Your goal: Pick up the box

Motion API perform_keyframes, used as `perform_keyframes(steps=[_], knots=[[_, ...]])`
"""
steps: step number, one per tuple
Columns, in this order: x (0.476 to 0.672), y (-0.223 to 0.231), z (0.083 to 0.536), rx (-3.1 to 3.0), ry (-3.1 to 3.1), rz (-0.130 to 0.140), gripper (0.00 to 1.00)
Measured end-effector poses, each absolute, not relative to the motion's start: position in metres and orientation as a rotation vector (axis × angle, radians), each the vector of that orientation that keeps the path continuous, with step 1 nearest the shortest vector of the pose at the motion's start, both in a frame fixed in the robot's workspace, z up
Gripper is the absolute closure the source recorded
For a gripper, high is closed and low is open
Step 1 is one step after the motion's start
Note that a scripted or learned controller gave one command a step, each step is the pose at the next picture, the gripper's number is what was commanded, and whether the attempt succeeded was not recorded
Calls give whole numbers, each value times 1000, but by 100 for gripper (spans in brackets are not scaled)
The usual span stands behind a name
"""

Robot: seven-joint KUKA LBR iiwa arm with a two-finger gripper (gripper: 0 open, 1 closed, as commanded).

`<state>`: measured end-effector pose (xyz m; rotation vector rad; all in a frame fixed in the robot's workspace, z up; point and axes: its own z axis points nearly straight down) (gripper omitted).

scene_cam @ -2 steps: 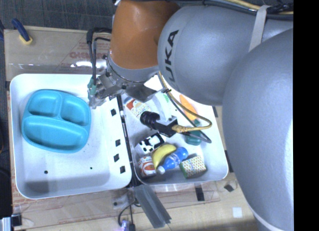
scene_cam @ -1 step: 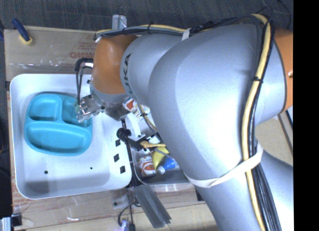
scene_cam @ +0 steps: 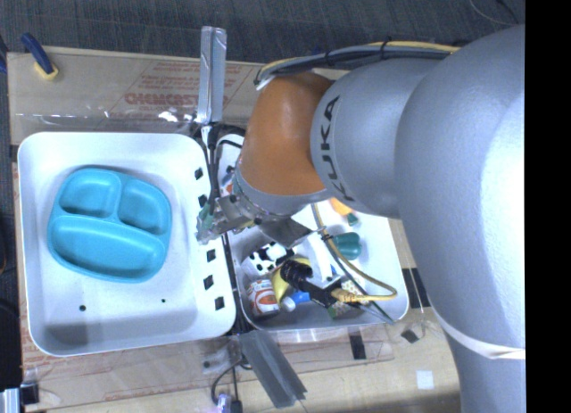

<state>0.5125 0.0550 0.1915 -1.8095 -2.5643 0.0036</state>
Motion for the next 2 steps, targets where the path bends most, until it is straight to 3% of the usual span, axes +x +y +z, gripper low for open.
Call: perform_keyframes(steps=[1, 2], knots=[[511, 101, 93, -1449, -2789, -6, 100], [482, 105, 95, -1010, -2991, -14, 100]])
